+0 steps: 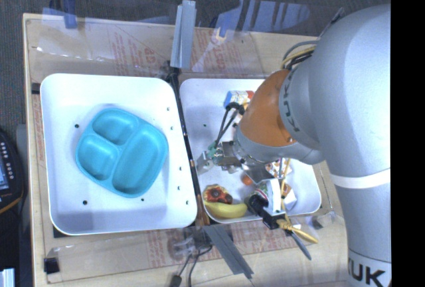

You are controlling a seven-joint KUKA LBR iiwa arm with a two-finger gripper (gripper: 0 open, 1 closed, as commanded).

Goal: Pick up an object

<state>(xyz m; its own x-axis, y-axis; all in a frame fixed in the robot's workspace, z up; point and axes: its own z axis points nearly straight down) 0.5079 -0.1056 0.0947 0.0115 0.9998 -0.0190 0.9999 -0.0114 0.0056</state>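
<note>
Wrist bulk hides your claw (234, 161); its state can't be told. Glossy curved banana (228, 210) lies beside a smooth three-compartment blue tray (121, 151).

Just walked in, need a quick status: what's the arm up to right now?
The arm is reaching down into the right bin, its wrist low over the clutter there. A banana and other small items lie at the near end of that bin, untouched. The gripper is hidden under the wrist, so I can't tell if it holds anything. The left bin holds a blue divided tray.
</note>
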